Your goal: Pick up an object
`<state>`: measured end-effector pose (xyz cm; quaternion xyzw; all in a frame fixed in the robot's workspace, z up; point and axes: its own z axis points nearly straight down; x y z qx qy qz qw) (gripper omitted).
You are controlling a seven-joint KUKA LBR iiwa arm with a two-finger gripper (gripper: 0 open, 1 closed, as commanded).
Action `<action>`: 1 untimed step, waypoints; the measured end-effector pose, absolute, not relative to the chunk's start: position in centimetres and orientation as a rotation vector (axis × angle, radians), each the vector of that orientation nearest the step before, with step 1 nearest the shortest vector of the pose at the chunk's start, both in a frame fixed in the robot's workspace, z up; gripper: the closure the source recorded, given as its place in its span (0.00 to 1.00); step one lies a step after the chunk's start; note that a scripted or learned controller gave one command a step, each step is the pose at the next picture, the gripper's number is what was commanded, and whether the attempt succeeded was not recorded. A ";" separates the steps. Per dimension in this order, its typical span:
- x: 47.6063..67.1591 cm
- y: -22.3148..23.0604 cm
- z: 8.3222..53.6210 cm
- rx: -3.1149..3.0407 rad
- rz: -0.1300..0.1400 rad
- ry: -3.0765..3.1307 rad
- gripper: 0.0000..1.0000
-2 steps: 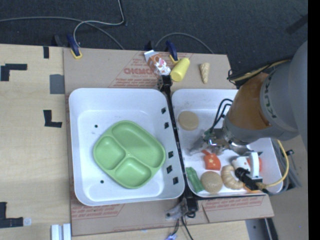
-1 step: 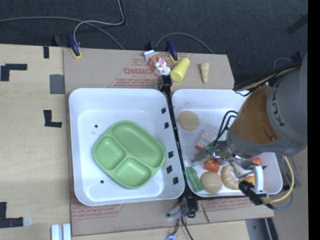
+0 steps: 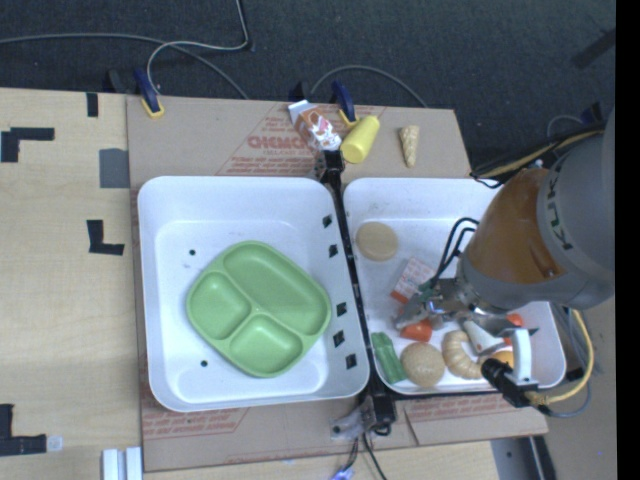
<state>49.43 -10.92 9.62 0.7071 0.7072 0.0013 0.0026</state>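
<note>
Grey arm [image 3: 560,228] overhangs right bin [image 3: 440,203]; gripper [image 3: 432,306] low among food toys, jaw state cannot tell. Croissant [image 3: 462,354] lies near front wall, long axis running front-to-back. Green divided plate [image 3: 258,308] sits in left bin [image 3: 165,268]. Cardboard [image 3: 200,138] underneath, dark carpet [image 3: 400,18] beyond.

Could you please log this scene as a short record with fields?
left bin: holds a green divided plate
right bin: round tan disc, croissant, round bread roll, green item, small red pieces
arm: over the right bin
gripper: low among the items; grasp unclear
behind bins: yellow bottle, cone
</note>
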 end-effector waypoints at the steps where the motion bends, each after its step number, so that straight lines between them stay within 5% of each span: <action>1: 63.1 -7.8 18.5 2.218 0.002 2.223 1.00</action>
